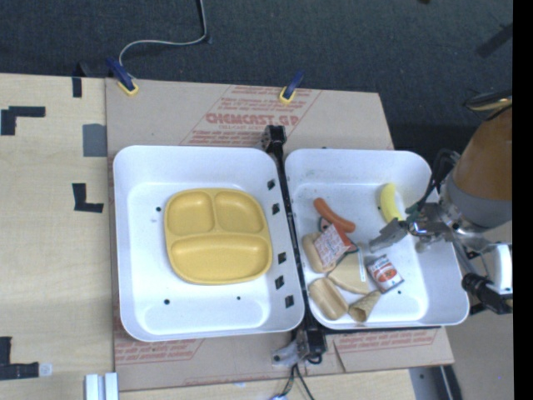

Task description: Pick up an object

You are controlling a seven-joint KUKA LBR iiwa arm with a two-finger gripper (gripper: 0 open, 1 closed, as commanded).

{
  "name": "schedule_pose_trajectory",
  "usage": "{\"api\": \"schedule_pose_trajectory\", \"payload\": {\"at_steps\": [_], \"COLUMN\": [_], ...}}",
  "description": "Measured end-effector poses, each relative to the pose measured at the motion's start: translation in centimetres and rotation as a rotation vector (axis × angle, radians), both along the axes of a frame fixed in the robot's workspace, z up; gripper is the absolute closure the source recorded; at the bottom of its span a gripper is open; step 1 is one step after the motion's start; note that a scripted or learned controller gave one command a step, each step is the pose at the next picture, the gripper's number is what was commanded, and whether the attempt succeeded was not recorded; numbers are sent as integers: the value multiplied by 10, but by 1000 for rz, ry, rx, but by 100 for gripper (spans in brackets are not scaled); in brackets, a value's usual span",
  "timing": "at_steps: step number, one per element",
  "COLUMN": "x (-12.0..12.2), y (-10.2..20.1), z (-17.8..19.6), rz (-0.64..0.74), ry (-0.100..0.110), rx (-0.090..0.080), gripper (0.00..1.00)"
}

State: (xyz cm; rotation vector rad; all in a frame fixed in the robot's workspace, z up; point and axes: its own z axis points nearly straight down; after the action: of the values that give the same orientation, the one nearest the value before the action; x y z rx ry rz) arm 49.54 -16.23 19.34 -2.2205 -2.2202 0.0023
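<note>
The right bin (416,169) holds several small items: a red sausage (333,216), a yellow banana (389,201), a red-and-white packet (328,245), a small can with a red label (384,272), a tan bread roll (326,299) and a cone-shaped piece (364,307). My gripper (390,235) reaches in from the right, low over the bin's middle. It sits just below the banana and just above the can, its tip pointing left toward the packet. Nothing is visibly held in it.
The left bin (137,248) contains a yellow divided plate (218,234). A black divider with clips (281,223) runs between the bins. The arm's orange band and grey wrist (483,182) hang over the right bin's right rim. Cardboard lies under both bins.
</note>
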Motion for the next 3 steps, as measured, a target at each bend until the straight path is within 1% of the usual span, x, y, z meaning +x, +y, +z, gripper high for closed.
{"api": "schedule_pose_trajectory", "payload": {"at_steps": [1,2,3], "x": [9,71,99], "y": [20,48,49], "z": [-105,-105,-106], "rz": [0,-8,-5], "ry": [-12,-13,-9], "rx": [0,-18,-16], "gripper": [0,0,0]}}
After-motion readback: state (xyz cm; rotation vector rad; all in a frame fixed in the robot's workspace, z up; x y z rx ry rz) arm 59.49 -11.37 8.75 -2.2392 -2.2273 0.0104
